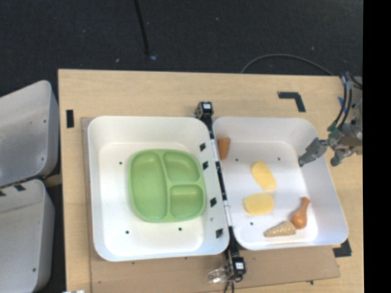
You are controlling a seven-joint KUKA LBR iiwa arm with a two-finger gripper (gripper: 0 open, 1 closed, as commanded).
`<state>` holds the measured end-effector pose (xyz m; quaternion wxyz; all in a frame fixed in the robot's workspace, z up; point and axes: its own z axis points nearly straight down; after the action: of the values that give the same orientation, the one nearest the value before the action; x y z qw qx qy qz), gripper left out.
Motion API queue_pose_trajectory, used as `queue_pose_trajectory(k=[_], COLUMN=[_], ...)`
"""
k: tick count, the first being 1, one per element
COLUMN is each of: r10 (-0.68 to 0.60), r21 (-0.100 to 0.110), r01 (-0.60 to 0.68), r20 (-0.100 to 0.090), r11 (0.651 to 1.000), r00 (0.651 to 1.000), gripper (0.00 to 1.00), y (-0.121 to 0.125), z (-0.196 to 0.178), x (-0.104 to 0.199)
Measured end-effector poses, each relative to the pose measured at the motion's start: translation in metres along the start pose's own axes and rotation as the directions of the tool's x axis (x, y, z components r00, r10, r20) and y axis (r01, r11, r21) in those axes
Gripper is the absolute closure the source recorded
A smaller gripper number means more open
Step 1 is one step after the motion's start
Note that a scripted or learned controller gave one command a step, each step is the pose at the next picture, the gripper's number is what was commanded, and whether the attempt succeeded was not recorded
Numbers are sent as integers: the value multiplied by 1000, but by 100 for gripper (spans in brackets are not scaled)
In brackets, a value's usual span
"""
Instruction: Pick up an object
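A wooden desk (153, 90) on a dark floor (183, 23).
Left of the right bin (317, 224) sits a green plate (166, 185); the fingers (325, 151) hang open over the bin's edge, holding nothing.

Bright even light — soft focus, faint shadows, low resolution

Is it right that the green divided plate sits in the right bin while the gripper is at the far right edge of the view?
Not quite. The camera view shows the green divided plate in the left bin, not the right one. The gripper is indeed at the far right edge, over the right bin's rim.
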<state>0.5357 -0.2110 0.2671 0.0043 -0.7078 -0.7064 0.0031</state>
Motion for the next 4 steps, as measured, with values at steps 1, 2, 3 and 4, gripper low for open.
queue_pose_trajectory(k=[1,2,3,4], r10=[-3,-2,-2,0], r21=[-12,-7,-7,-8], r01=[3,2,2,0], r20=[3,3,2,2], r11=[1000,1000,1000,1000], r00=[1000,1000,1000,1000], gripper=[0,0,0,0], y=[2,3,4,4], z=[-7,54,117,169], x=[0,-7,-10,-11])
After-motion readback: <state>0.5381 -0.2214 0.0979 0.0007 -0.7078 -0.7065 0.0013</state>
